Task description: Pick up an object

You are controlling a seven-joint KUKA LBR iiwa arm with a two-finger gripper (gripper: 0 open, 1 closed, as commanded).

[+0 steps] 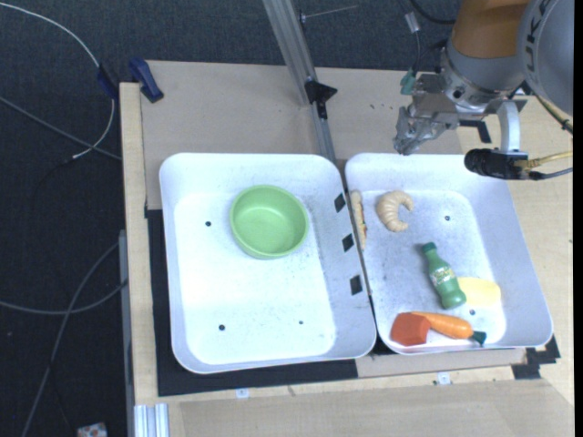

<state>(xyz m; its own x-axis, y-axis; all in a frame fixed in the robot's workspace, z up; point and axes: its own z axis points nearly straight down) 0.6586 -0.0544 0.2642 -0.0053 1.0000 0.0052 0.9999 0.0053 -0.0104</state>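
The right bin [496,217] holds a tan croissant [393,209] near its back. A green bottle [443,277] lies in the middle, and a yellow wedge [481,291] sits just right of it. At the front lie an orange carrot [448,326] and a red piece [410,330]. A pale stick-like object [358,217] rests along the bin's left wall. My gripper [412,138] hangs over the right bin's back rim, above and behind the croissant, apart from every object.
The left bin [191,271] has a green bowl [268,220] toward its back. A metal post [296,44] slants across the bench behind the bins. Black clips [346,241] line the seam between the bins.
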